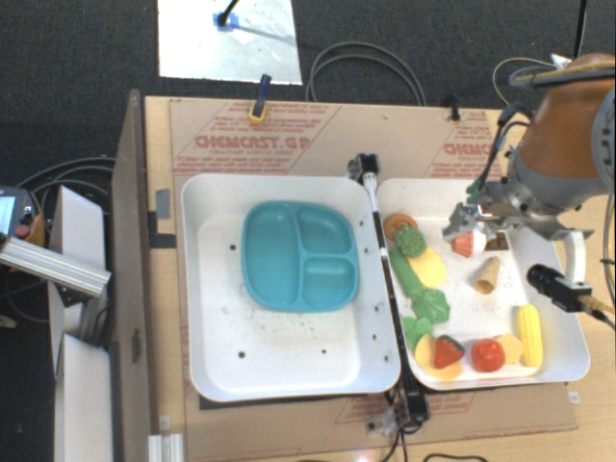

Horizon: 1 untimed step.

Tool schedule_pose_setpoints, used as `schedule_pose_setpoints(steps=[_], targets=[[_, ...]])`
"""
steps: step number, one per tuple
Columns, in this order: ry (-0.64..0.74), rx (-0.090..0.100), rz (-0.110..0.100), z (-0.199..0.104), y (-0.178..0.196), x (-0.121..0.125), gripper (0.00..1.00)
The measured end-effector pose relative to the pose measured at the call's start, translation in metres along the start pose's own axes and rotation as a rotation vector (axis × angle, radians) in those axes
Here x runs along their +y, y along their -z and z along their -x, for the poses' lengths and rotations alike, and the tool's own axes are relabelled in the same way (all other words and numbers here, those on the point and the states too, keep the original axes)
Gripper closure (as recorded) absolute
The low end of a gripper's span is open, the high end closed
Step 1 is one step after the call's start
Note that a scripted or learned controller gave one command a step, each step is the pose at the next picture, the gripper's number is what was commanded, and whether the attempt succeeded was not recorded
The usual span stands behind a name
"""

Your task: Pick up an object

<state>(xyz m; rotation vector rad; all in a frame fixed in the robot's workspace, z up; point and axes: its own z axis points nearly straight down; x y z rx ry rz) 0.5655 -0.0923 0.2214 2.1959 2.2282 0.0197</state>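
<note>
Cardboard-topped bench (289,128), dark carpet around

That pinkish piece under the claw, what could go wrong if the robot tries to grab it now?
The gripper sits right over the pink piece, hiding most of it, so a grasp may only clip its edge and slip. The piece lies near the ice cream cone and a small brown block, which could get knocked aside.

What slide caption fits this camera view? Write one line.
KUKA arm's gripper poised over toy food in the right bin; teal plate in the left bin.
</note>
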Motion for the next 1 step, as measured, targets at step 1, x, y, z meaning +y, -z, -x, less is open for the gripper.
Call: schedule_pose_setpoints(steps=[1], targets=[[-0.002, 0.002, -0.011, -0.0695, 0.0158, 0.0373, 1.0]])
